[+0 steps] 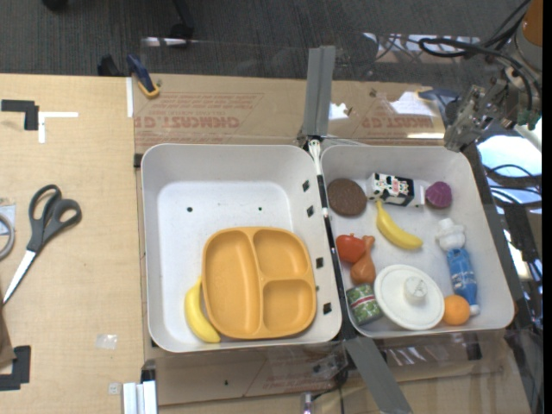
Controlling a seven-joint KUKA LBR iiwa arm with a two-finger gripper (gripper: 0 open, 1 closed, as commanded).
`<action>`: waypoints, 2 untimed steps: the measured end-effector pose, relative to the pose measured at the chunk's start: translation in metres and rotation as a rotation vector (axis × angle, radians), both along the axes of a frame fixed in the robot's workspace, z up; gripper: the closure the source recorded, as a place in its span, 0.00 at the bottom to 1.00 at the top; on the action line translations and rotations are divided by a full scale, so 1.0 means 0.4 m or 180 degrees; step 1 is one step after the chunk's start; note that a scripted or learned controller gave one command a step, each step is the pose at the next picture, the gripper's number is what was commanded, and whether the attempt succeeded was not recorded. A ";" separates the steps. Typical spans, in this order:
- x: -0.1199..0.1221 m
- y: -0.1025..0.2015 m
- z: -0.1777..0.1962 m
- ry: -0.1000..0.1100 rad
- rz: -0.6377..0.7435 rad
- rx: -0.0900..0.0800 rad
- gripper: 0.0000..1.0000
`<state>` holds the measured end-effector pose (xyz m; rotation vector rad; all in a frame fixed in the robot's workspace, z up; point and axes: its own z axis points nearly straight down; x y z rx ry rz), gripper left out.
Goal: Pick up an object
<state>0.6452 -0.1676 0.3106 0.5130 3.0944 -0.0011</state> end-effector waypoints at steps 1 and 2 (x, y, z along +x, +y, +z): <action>0.018 -0.138 0.045 -0.0005 0.0140 -0.0003 1.00; -0.161 -0.137 -0.021 0.0005 0.0765 -0.0001 1.00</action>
